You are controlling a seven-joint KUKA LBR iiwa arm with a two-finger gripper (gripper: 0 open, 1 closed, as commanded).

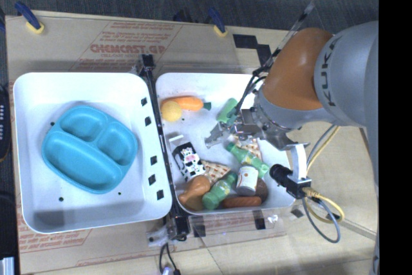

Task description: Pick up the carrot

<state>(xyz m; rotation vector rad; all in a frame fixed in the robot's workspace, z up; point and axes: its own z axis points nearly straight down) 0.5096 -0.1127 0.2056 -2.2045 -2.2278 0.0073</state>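
The carrot (186, 103) is orange with a green end and lies flat near the back left corner of the right bin (193, 82). A yellow lemon (171, 111) touches its front left side. My gripper (219, 133) hangs over the middle of the right bin, a short way to the right of and in front of the carrot and apart from it. A green bottle (227, 110) lies just behind the gripper. The arm's grey and orange wrist (297, 77) covers the bin's right side.
A cow-patterned carton (188, 161), a waffle piece (216, 170), a bread roll (195, 187), green bottles (248, 155), a small can (246, 179) and a sausage (241, 201) crowd the right bin's front. A blue divided plate (90, 148) lies in the left bin (32, 93).
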